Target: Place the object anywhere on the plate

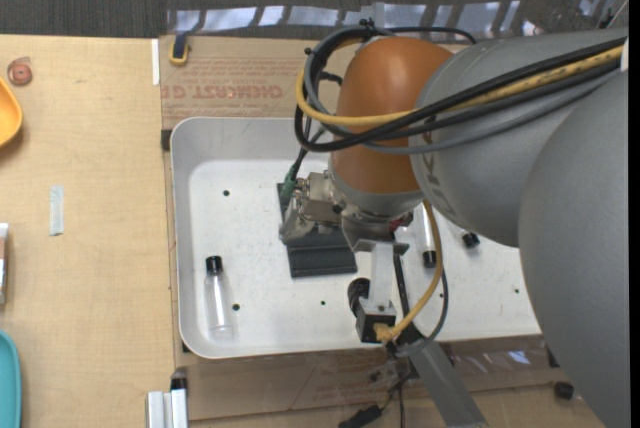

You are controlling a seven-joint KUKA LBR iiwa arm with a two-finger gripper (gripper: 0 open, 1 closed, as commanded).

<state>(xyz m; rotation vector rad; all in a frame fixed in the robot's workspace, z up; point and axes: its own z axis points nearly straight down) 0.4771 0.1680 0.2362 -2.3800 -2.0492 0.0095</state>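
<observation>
Vial (216, 294), clear slim plastic (black cap), lies in the smooth white bin (190, 216); we cannot tell the gripper's (318, 251) jaw state.

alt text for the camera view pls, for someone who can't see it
A grey robot arm with an orange band reaches from the right over a shallow white bin, its gripper low above the bin floor. A clear vial with a black cap lies near the bin's lower left corner.
</observation>
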